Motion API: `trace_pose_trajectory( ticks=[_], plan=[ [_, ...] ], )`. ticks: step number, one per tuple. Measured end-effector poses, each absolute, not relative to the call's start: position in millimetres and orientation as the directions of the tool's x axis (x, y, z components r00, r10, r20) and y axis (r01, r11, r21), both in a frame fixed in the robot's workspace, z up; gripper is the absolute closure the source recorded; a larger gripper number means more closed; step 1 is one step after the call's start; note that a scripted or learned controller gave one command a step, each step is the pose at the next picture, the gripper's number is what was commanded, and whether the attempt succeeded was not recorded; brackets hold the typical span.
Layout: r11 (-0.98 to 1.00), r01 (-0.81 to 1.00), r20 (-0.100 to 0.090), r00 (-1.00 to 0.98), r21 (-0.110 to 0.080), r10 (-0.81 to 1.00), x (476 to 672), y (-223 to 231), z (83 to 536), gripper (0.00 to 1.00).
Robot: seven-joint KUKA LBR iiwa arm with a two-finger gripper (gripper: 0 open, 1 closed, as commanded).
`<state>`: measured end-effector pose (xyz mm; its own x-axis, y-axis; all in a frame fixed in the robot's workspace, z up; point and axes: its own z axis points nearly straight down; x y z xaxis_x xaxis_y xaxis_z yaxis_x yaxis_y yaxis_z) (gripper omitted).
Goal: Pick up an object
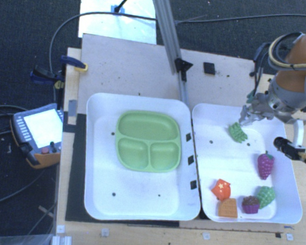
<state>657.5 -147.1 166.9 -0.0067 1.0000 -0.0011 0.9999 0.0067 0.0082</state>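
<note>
The grey arm with the orange band reached in from the right, and its metal two-finger hand hung over the far part of the right shallow white bin. The fingertips pointed down and to the left. How far the hand was open could not be told from this slanted view, and no object was seen between its tips.

Just beside the hand, on its near left side, lay a small green ridged toy vegetable on the bin floor. It was very close to the tips, but whether they touched it could not be told.

Nearer to the camera than the hand and a little to its right lay a purple toy bunch of grapes. Well apart from the hand, at the near edge of the same bin, a group of toys lay together: a red-orange piece with a yellow star, an orange block just beside it, a small dark purple piece, and a green bunch of grapes touching that purple piece.

Far to the left of the hand, the left white bin carried a light green plastic plate with three compartments. Both bins stood side by side on the pale bench.
</note>
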Motion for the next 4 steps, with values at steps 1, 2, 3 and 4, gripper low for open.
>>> trace_pose_trajectory(
  ticks=[1,2,3,4],
  plan=[
    [0.007,1.000,-0.001,-0.007,0.008,1.000,659.3,-147,222,1.00],
    [0.008,1.000,0.001,-0.008,0.000,1.000,629.8,-108,220,1.00],
    [0.008,1.000,0.001,-0.008,-0.001,1.000,602.9,-69,225,1.00],
    [0.010,1.000,0.003,-0.010,-0.001,1.000,580.1,-16,235,1.00]
  ],
)
